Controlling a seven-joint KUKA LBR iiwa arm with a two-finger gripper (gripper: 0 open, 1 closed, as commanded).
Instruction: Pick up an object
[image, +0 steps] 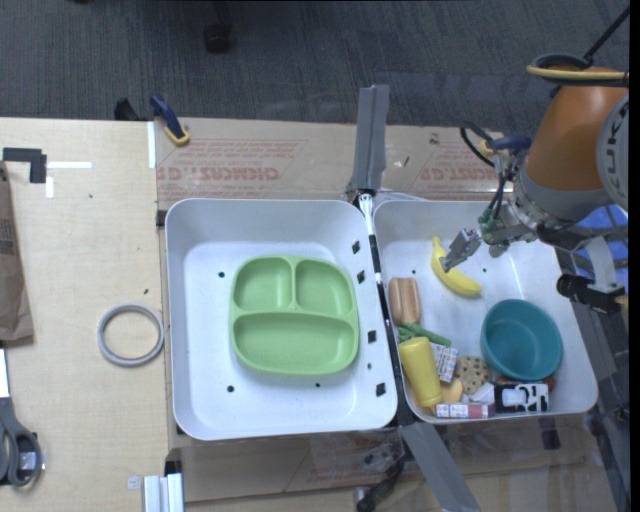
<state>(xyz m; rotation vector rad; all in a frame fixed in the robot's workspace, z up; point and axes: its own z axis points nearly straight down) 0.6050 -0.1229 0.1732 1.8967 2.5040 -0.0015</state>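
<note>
Two white bins are seen side by side on the counter. The left bin is occupied by a green divided plate, which lies flat near its middle.

The right bin is entered by the grey arm from the right, and the gripper is seen low over the bin's far half. A yellow banana is found just beneath the gripper, in the upper middle of the right bin; the fingers are seen right at its upper end, but whether they are parted or closed, or touching the fruit, cannot be told from this view.

Nearer the camera, a teal bowl is set upright at the bin's right side. A hot dog is laid beside the bin's left wall, and a yellow bottle is seen below it. Small packets and a dark box are crowded along the near wall.

On the counter to the left of the bins, a grey tape ring is lying flat.
</note>
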